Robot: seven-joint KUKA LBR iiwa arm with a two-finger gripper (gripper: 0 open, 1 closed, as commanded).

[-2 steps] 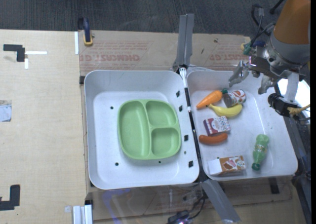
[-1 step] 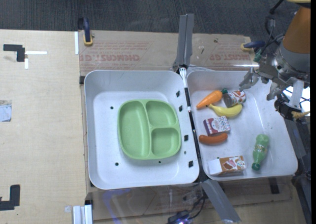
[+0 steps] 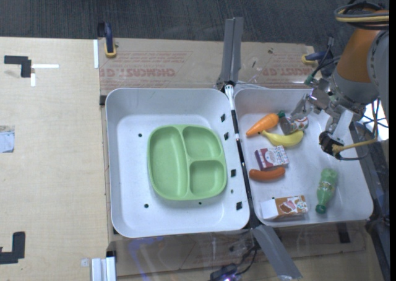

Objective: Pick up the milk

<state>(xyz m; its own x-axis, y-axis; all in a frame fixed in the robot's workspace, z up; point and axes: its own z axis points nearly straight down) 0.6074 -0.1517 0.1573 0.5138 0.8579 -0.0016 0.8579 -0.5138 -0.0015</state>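
One milk carton (image 3: 272,157), small with a red and white face, lies flat near the middle of the right bin (image 3: 346,202), untouched by the hand. Just below it, nearly touching, lies one orange-red sausage (image 3: 267,174); just above it lies one yellow banana (image 3: 283,138), and up-left of that one carrot (image 3: 262,124). One brown and white box (image 3: 284,207) rests near the bin's front wall, and one green bottle (image 3: 325,189) lies well to the right of the milk. The hand (image 3: 296,120) hangs at the bin's far side over the banana's right end, a dark shape at its tip; whether it is wide or narrow I cannot tell. The left bin (image 3: 124,168) holds one green divided tray (image 3: 185,162) with three compartments. Both bins sit on the worktop (image 3: 49,168).
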